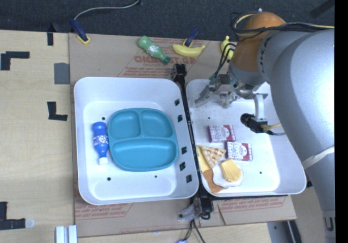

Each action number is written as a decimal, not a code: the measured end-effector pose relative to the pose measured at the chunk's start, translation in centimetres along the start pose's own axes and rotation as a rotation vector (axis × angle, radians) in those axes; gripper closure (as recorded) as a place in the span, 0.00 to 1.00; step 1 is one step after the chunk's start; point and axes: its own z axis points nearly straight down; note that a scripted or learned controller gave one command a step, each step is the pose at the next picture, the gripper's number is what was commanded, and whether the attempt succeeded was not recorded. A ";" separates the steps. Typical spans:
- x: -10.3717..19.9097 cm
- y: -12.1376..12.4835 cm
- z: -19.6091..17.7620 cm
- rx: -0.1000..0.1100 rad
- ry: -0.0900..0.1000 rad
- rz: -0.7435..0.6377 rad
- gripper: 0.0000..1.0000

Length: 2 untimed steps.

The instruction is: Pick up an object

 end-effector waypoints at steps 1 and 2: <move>0.0 0.0 0.0 0.001 0.000 0.000 0.00; -2.2 -1.6 -0.1 -0.001 -0.001 0.002 0.00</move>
